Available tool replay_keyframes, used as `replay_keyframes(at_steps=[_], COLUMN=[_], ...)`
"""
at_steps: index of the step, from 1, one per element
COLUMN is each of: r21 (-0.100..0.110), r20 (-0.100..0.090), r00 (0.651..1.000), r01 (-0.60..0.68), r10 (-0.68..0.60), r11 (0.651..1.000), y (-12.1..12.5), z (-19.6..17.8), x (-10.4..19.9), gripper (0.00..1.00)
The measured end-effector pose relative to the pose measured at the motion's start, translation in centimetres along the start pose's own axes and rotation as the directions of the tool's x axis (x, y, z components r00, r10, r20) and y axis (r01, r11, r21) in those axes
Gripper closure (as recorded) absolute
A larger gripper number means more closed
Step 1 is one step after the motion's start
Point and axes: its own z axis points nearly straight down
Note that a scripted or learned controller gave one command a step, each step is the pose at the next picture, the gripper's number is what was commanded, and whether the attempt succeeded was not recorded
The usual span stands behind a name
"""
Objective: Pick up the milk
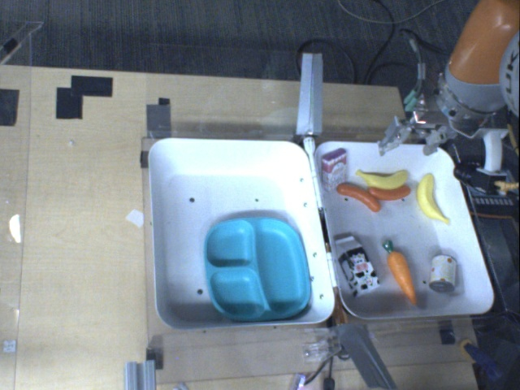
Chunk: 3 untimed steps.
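Spread apart, the jaws of the gripper point(412, 133) hang with nothing between them, two dark fingers point(391, 139) splayed just above the far rim of the right bin point(479, 295), touching none of the things below. Above the wrist sits the arm's orange band point(481, 31). The milk point(356, 266), a small carton with black-and-white cow patches, lies on its side in the near left part of that same bin, well apart from the gripper. Beside it lies a carrot point(400, 274), and farther right a small can point(442, 272). In the far left corner stands a small purple-and-white carton point(333, 169); next to it a sausage point(359, 196) touches a banana point(384, 179), with a second banana point(431, 198) to their right. A blue divided tray point(257, 268) rests in the left bin point(175, 181).
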Motion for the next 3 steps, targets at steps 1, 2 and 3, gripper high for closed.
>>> replay_keyframes(at_steps=[1,2,3], r21=[0.001,-0.002,-0.002], r20=[0.0,0.0,0.0], r00=[0.99,0.966,0.987], r01=[-0.138,-0.258,-0.161], r10=[0.138,0.258,0.161], r11=[0.99,0.966,0.987], y=[-6.0,-0.7,-5.0], z=[11.3,-1.4,-2.7], x=[-2.8,3.9,6.7], gripper=[0.0,0.0,0.0])
